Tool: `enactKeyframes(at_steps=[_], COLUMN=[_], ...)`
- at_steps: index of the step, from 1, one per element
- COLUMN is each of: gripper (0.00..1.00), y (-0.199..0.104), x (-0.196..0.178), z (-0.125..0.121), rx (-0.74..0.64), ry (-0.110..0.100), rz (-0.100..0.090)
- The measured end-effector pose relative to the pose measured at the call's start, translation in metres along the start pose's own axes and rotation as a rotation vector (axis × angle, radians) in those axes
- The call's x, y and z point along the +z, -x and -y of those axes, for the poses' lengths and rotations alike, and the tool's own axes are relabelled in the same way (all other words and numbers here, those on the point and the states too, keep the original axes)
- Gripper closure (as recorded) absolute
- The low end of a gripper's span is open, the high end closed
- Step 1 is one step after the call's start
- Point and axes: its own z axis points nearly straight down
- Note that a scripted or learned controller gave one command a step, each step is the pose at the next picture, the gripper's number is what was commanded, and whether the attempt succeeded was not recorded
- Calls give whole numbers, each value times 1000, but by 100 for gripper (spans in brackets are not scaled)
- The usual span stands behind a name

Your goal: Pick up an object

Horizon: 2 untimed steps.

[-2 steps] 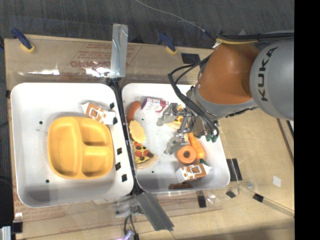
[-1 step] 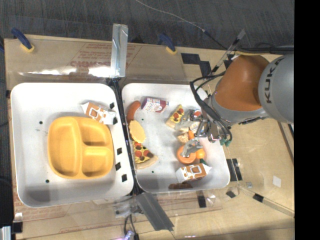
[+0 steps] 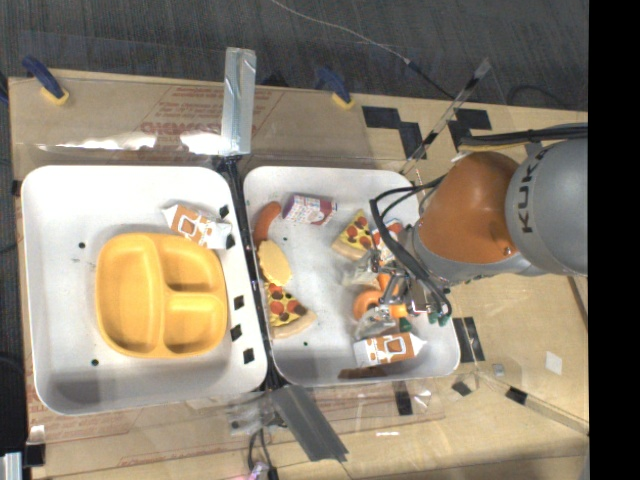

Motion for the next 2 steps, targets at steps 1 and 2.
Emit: enactKeyframes(at_steps=[1, 2], gripper=[100, 100], y=[1, 4], x=[-11, -162], z=[-2, 16], rx=[-9, 184], ry=[-1, -4], rz=[-1, 1])
